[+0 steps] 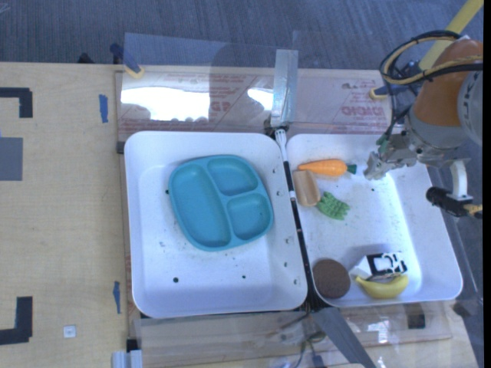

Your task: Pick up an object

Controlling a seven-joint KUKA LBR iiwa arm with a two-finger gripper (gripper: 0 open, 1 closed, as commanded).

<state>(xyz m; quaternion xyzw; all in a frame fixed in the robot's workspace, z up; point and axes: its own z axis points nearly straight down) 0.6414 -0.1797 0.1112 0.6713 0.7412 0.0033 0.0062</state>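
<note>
My gripper (377, 165) hovers just right of the carrot (323, 168) at the right bin's (430, 236) far edge; whether it's wide or narrow, I cannot tell. Carrot looks like light, stiff, slick plastic. Best taken across its thick orange middle.

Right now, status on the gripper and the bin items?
Gripper low at right bin far edge, beside carrot, nothing seen held. Green piece, banana, brown disc untouched. Blue tray alone in left bin.

Robot lab: taped bench (54, 205), white bins (146, 282).
</note>
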